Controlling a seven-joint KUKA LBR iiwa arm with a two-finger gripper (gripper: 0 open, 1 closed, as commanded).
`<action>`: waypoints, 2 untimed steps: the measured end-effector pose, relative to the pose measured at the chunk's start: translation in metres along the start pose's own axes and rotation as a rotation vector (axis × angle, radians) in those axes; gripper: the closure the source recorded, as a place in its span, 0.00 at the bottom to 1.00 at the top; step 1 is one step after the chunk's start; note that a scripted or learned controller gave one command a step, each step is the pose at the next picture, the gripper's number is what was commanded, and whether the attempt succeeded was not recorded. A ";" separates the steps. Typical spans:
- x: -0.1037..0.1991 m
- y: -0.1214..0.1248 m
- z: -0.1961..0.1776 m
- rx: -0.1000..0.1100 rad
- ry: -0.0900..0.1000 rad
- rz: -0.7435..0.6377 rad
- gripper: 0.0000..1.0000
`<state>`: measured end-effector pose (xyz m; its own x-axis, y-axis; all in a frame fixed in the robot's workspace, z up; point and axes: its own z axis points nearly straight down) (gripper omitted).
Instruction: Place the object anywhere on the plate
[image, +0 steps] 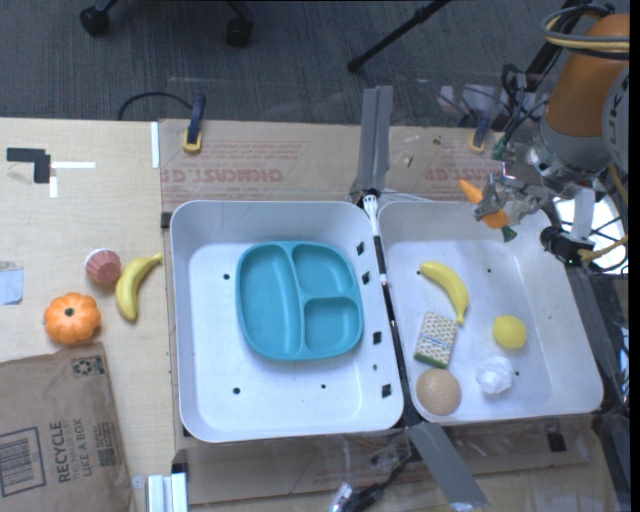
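A teal divided plate (298, 300) lies in the left bin (200, 380) with nothing on it. My gripper (497, 205) hangs over the back edge of the right bin (560, 390), well to the right of the plate. Between its fingers shows an orange carrot-like toy (470, 188) with a green tip, lifted off the bin floor and tilted down to the right. The gripper is shut on it.
On the right bin's floor lie a yellow banana (447, 288), a lemon (509, 331), a small patterned packet (435, 338), a tan ball (438, 391) and a white crumpled item (493, 377). On the bench to the left are a pumpkin (72, 318), a second banana (135, 284) and a pink ball (103, 267).
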<state>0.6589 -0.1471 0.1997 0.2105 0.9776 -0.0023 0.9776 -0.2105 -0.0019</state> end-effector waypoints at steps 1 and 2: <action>0.049 -0.028 0.034 0.002 0.001 -0.024 1.00; 0.105 -0.051 0.009 0.001 0.001 -0.052 1.00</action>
<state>0.6310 -0.0339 0.1911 0.1593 0.9872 -0.0011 0.9872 -0.1593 -0.0031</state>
